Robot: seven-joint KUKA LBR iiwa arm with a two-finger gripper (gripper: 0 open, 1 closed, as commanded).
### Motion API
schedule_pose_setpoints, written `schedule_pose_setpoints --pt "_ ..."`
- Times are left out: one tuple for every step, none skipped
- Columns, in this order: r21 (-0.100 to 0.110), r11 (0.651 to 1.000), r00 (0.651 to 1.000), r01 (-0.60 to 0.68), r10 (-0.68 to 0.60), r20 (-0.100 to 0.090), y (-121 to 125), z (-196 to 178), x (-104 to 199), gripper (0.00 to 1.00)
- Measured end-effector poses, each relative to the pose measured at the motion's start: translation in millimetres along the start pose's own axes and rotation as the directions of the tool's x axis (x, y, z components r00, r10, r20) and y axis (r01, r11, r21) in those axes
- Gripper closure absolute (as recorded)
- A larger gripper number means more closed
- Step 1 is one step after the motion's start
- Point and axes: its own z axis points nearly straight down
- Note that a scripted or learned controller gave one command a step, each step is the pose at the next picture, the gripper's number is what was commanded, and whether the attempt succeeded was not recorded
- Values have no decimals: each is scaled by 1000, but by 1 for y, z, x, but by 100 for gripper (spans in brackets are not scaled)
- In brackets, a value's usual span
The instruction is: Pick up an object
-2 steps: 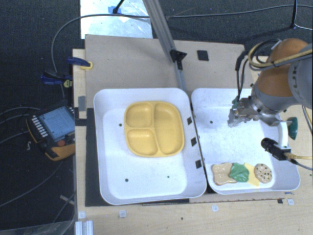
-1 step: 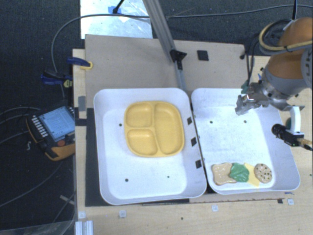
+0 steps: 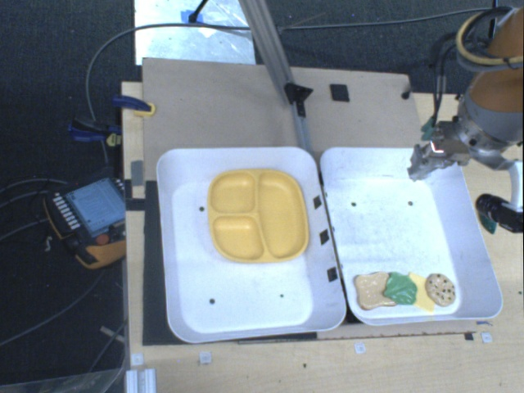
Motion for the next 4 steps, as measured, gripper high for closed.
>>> schedule_pose_setpoints --pt "8 1000 1000 3 -3 -2 -25 8 44 100" --pt "8 1000 1000 5 -5 -3 -39 15 104 100" --pt "7 1000 1000 4 -4 -3 -48 17 153 100" --pt "9 1000 1000 4 -4 -3 -72 21 201 100"
